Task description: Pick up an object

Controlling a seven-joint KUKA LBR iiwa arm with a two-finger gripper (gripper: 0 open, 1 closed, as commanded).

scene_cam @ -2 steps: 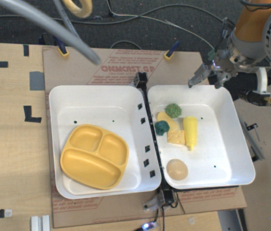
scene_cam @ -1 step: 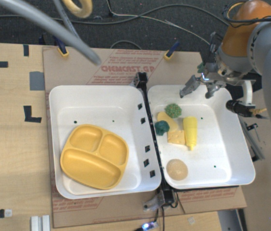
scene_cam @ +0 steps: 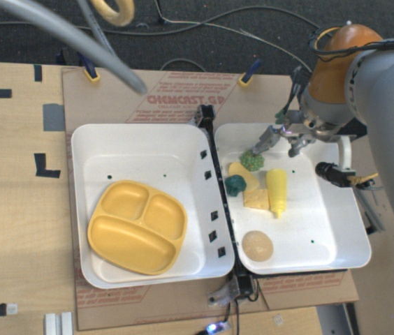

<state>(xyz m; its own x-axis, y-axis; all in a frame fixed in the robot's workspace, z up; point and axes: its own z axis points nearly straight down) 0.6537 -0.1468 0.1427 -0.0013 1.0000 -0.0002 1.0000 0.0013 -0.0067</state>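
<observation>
Just above the right bin [scene_cam: 337,246], the gripper [scene_cam: 282,144] hangs with its fingers spread apart and nothing between them. Beneath it sits a small green broccoli piece [scene_cam: 252,162], touching the yellow pieces nearby. It looks light, bumpy and probably plastic; pinching across its rounded crown seems the safest hold

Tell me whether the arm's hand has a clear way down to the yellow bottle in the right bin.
Probably yes. The hand hangs over the right bin, just up and right of the yellow bottle. The bottle's top lies bare; the green broccoli piece and pale wedge sit beside it.
</observation>
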